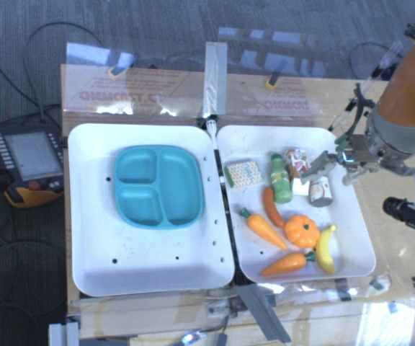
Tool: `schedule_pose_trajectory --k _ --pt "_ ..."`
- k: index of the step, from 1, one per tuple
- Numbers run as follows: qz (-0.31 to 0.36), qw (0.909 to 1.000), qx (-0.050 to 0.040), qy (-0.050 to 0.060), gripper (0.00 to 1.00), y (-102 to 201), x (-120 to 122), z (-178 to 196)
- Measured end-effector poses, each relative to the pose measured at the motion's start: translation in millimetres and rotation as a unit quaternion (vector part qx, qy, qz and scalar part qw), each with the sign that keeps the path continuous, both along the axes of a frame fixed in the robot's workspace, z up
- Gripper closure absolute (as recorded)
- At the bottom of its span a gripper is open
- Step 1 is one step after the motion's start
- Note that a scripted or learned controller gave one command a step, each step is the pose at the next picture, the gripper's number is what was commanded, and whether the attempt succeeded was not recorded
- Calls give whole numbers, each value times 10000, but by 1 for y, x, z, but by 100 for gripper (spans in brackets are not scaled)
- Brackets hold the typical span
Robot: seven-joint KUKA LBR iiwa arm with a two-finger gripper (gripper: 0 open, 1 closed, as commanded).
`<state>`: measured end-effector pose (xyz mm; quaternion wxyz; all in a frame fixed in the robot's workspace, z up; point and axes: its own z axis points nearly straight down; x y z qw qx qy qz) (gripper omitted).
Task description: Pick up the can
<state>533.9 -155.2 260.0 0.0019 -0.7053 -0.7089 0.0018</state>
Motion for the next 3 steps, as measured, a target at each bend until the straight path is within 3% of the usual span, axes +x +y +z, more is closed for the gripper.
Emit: schedule_pose_trajectory --k 1,2,3 --pt "19 10000 0 22 100 0 1 7" --pt "760 9971 0 -5 100 25 -12 -16" --pt "-449 9990 -19 -11 100 46 -7 105"
